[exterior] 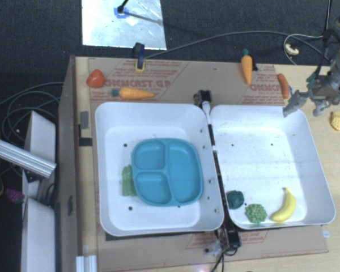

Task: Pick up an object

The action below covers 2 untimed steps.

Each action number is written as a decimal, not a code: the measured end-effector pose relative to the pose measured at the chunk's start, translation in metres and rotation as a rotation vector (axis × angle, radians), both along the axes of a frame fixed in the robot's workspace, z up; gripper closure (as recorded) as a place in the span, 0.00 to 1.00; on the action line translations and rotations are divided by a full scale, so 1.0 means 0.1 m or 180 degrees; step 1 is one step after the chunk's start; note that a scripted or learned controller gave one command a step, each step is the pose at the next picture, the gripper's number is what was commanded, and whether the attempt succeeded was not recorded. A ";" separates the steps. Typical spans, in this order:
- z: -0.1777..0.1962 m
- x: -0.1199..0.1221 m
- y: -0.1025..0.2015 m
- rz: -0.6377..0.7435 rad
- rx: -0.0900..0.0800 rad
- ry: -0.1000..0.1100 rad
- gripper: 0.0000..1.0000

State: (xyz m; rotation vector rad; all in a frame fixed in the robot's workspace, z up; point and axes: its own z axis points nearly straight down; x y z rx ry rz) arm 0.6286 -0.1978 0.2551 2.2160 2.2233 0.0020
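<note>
My gripper (305, 106) hangs over the far right corner of the right bin (272, 129), open, with nothing between its fingers. In the right bin's near part lie a yellow banana (284, 205), a light green knobbly piece (255, 212) and a dark green piece (234, 199). All three are well below and left of the gripper. The left bin (119, 123) holds a blue divided plate (167, 171) and a green piece (127, 181) at the plate's left edge.
On the cardboard behind the bins lie a red piece (95, 78), an orange carrot (137, 93), a second carrot (247, 68) and an orange piece (283, 85). A yellow piece (339, 119) lies right of the right bin. A black clip (204, 98) sits where the bins meet.
</note>
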 end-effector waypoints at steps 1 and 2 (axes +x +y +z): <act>0.11 0.01 0.00 0.0013 -0.0005 -0.0013 1.00; -0.26 -0.16 0.73 0.0007 0.0007 0.0006 1.00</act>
